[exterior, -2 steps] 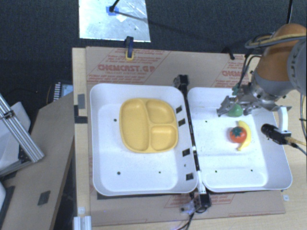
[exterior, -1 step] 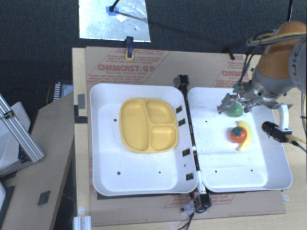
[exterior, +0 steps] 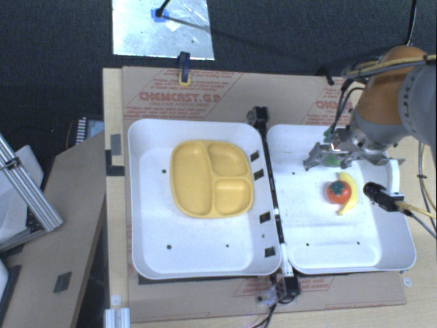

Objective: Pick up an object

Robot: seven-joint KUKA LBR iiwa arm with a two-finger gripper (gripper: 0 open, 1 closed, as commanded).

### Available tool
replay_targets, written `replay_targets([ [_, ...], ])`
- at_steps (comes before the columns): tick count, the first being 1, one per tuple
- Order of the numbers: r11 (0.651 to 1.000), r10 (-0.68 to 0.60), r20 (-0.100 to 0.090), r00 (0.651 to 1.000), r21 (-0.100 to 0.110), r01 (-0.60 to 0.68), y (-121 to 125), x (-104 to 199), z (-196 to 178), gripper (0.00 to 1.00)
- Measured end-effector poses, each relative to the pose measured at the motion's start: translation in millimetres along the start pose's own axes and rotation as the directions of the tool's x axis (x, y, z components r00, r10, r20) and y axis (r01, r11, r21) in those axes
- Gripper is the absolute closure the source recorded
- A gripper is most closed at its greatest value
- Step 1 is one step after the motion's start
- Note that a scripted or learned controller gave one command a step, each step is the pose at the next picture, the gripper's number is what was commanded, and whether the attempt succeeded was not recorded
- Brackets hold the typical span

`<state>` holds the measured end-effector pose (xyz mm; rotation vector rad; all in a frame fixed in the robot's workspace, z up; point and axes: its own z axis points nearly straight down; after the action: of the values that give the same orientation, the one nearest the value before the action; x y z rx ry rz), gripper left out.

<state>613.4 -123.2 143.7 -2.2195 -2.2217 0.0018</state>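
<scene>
Jaws [exterior: 330,157] hang low over right bin [exterior: 341,251], spread open w/ nothing between. Tomato [exterior: 337,192] on banana [exterior: 348,195] sits just below them. "CHEMCAST" printed on board [exterior: 181,91] behind yellow tray [exterior: 210,179].

Grey arm [exterior: 416,101] w/ orange band, rounded casing. Black cables run along its top. Metal-grey gripper [exterior: 332,157], small lit spot at the wrist.
</scene>
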Motion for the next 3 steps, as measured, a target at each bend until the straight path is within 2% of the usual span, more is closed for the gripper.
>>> replay_targets([
  [1, 1.0, 0.001, -0.001, 1.0, 0.001, -0.001, -0.3, 0.5, 52.3, 0.0],
  [2, 1.0, 0.001, 0.001, 1.0, -0.006, -0.001, 1.8, 0.0, 38.1, 1.0],
  [3, 1.0, 0.0, 0.002, 1.0, -0.009, 0.001, 0.4, -1.5, -26.4, 1.0],
])
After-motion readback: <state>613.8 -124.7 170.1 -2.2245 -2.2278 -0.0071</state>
